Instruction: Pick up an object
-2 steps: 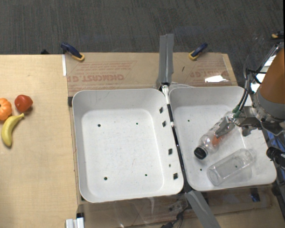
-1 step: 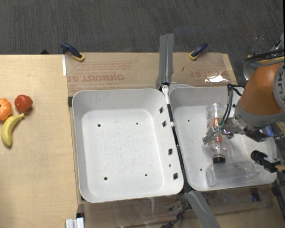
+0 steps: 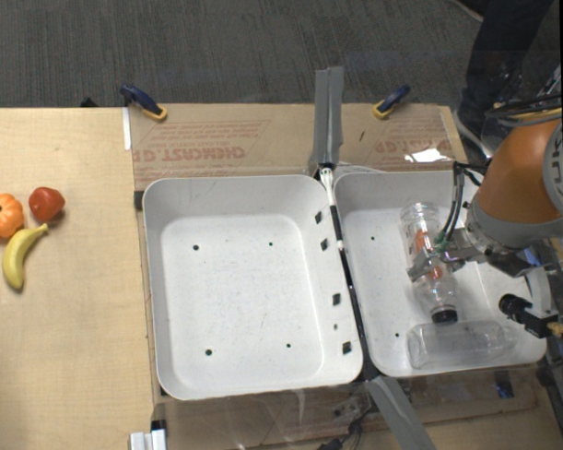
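Bottle (image 3: 428, 260) lies clamped between end effector (image 3: 434, 263) fingers, right bin (image 3: 375, 262).

Two white bins (image 3: 239, 198), two clear bottles (image 3: 428, 260), two clamps (image 3: 141, 101), three fruits (image 3: 24, 238)

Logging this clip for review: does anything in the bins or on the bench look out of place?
Nothing damaged or spilled. Two clear bottles lie on their sides in the right bin. Toy fruit sits on the bench, well left of both bins.

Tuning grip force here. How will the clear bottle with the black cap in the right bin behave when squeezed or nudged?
The clear bottle looks thin-walled and empty, so probably light and apt to dent. It lies on its side and is round, so a nudge would likely roll it. Its glossy plastic may slip from the pincer.
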Controlling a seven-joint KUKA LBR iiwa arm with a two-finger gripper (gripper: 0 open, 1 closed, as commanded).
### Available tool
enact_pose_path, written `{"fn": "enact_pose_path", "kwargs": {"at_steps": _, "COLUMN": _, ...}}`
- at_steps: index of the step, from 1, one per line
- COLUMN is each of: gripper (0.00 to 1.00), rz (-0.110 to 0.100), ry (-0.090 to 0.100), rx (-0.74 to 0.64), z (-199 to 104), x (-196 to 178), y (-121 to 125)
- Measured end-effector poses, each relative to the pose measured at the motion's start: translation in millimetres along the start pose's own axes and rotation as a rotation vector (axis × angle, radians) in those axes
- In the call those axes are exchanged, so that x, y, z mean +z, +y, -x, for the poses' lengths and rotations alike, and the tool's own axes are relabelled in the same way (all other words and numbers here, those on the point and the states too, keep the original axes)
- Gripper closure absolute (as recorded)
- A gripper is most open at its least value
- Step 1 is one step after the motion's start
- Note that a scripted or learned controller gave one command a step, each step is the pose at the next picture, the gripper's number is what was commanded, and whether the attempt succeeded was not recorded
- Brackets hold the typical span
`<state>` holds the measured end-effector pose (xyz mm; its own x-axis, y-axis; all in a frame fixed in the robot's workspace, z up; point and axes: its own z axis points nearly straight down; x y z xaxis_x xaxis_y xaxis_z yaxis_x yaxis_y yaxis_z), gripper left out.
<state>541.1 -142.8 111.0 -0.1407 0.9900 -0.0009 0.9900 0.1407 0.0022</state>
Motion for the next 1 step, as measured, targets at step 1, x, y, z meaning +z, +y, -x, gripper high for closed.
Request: {"fn": "enact_pose_path", "kwargs": {"at_steps": 1, "gripper": 1.0, "rz": -0.003, "ry": 0.0, "rx": -0.049, "z": -58.8, "x": -80.0, "y": 40.8}}
